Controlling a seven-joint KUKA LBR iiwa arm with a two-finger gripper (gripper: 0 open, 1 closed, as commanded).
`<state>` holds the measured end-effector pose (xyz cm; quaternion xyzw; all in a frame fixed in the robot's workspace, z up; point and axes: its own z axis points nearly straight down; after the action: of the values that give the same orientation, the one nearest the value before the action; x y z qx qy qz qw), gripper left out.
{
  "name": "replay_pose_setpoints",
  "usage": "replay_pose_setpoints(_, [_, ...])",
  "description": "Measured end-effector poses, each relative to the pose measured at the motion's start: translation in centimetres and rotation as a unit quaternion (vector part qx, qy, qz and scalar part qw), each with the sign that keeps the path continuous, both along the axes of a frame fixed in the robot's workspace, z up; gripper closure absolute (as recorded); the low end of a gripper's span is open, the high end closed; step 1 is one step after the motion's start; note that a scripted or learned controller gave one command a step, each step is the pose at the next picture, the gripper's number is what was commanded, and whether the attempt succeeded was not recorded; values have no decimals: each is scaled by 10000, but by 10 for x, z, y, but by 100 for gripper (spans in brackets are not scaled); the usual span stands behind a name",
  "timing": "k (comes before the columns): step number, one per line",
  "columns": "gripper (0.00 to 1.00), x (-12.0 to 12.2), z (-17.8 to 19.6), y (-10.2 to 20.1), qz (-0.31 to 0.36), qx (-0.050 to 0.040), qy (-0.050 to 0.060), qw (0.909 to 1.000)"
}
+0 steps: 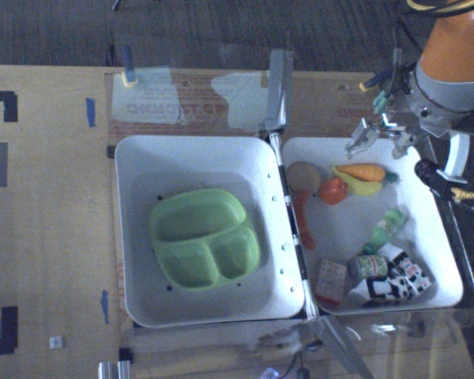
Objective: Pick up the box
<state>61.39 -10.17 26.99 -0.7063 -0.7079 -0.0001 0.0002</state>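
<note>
One box point(399, 277), black-and-white patterned, near-right corner of right bin point(449, 235) | gripper point(375, 133) above far edge, fingers apart, holding nothing | risk: can point(369, 266) and bottle point(385, 228) crowd the box, fingers may snag them.

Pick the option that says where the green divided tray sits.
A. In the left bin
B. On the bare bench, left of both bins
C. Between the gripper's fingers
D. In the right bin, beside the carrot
A: the green divided tray lies flat on the floor of the left bin, while the carrot lies in the right bin.
</note>
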Motion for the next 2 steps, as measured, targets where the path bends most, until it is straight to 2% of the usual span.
replay_pose_setpoints(1, [0, -51, -71, 87, -398, -1, 3, 9992])
replay_pose_setpoints(2, [0, -135, -86, 130, -740, -1, 17, 9973])
